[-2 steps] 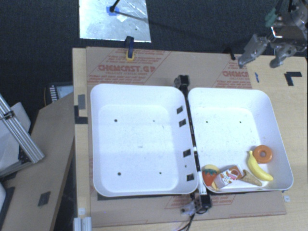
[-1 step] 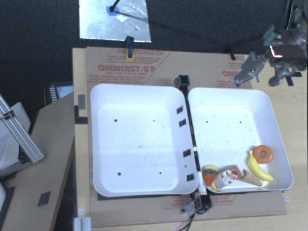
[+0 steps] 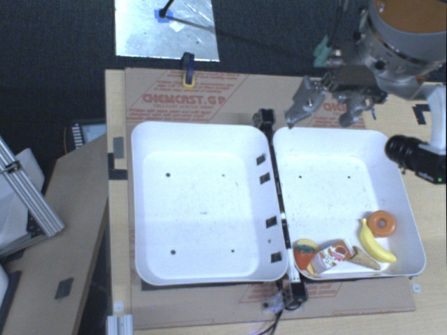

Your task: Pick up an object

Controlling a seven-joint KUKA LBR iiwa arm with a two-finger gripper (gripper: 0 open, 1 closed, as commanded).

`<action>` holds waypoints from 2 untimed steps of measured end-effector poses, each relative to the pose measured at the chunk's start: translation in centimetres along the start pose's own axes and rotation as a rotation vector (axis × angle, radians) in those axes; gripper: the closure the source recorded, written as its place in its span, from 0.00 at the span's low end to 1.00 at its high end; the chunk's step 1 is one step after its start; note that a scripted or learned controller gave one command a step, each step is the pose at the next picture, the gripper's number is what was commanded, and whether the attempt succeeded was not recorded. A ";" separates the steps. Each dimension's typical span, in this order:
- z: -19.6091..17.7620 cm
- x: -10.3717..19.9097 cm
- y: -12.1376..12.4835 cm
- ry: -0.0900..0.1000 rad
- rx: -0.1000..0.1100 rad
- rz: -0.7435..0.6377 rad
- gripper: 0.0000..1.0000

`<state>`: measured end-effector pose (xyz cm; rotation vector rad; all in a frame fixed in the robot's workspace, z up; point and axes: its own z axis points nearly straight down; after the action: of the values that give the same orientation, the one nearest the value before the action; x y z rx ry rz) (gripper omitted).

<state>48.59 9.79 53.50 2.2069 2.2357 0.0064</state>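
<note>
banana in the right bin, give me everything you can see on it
The banana is a small yellow curved piece, smooth and glossy like plastic, probably a toy. It lies flat on the floor of the right bin, in the near right corner, bowed with its upper tip near the orange donut-like ring, which it touches or nearly touches. Its lower end reaches the bin's front wall, beside a tan cone-shaped piece. It looks whole. The pincer hangs well away, above the bin's far edge.

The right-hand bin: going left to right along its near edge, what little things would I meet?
Tomato → small packet → banana, with an orange ring just behind the banana.
</note>
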 end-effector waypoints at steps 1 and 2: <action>0.0 6.8 0.1 0.000 0.001 0.002 0.00; 0.1 12.2 0.1 0.000 0.002 0.004 0.00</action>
<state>48.57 21.99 53.46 2.2120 2.2323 0.0042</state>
